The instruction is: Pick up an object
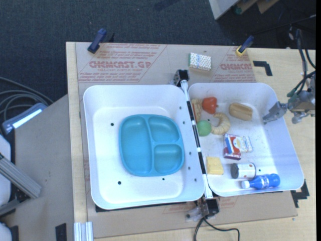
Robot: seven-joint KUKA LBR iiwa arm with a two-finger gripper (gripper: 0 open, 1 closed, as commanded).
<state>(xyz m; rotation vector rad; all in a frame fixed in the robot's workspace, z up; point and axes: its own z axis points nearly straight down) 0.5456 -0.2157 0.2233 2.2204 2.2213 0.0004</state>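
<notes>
Wooden bench point(125, 59) is bearing two white bins. Bread roll point(241, 111) is lying in the right bin point(286, 154), nearest the gripper point(281, 112) hovering at its rim, grip state unclear. Crowded items risking a missed grab.

From my seat, the gripper point(281, 112) sits at the right bin's point(286, 149) far right rim, its arm cut off by the frame edge, fingers too small to read. In that bin, the small box's point(236, 145) label is blurred. A cable point(10, 104) runs off the frame left of the left bin point(100, 179).
</notes>
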